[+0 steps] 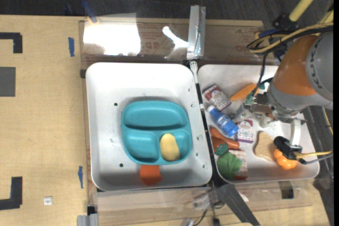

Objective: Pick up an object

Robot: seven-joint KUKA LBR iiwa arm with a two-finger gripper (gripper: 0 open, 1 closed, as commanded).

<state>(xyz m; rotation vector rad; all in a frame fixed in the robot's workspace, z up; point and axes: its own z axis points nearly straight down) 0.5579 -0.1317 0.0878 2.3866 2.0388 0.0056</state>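
The grey arm with its orange band (296, 74) reaches in from the right over the right bin (310, 169). My gripper (258, 107) hangs low over the bin's middle, among the clutter. Just left of it lie an orange carrot (243, 92), a blue bottle (222, 121) and a small red-and-white packet (216, 96). Another packet (245, 131) sits just below the gripper. A bread slice (263, 146) and an orange toy (286, 159) lie toward the bin's front right. A green leafy toy (229, 163) rests at the front left.
The left bin (103, 114) holds a teal divided plate (143, 129) with a yellow egg-shaped piece (169, 146) in its right compartment. An orange block (150, 173) sits in front of the plate. A raised divider (204, 124) separates the bins. Cables hang at the right.
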